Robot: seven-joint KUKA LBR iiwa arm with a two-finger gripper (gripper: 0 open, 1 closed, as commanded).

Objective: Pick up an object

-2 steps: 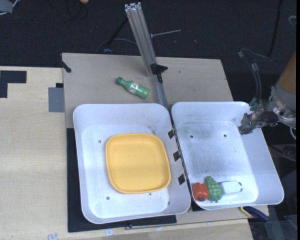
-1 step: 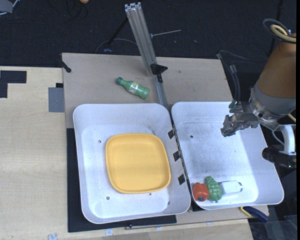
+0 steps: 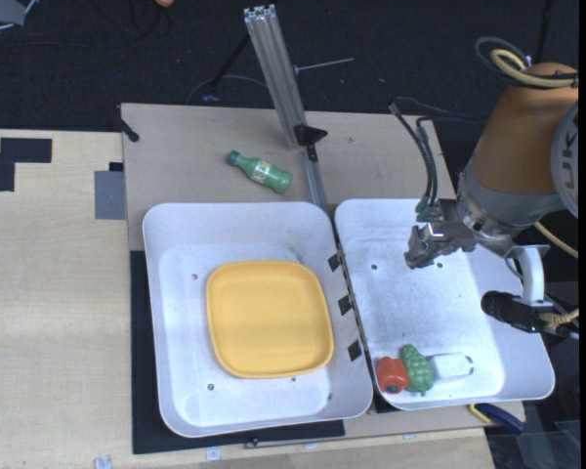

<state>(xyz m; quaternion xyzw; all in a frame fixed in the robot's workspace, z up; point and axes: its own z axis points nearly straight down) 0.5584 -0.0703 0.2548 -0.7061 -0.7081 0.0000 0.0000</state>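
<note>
Pale wooden bench, seen from above at a slant, bearing two shallow white bins side by side. Nearest, in right bin, at its near edge: red-and-green toy, touching small white object on its right. In left bin: yellow square plate, lying flat, middle of the floor. Over far half of right bin: gripper, hanging from grey arm with orange band, well apart from the toy; fingers too small and dark to judge, nothing seen between them. Farther, on tan board behind left bin: green bottle on its side, label unreadable. Beside it: slanted metal rail.
</note>
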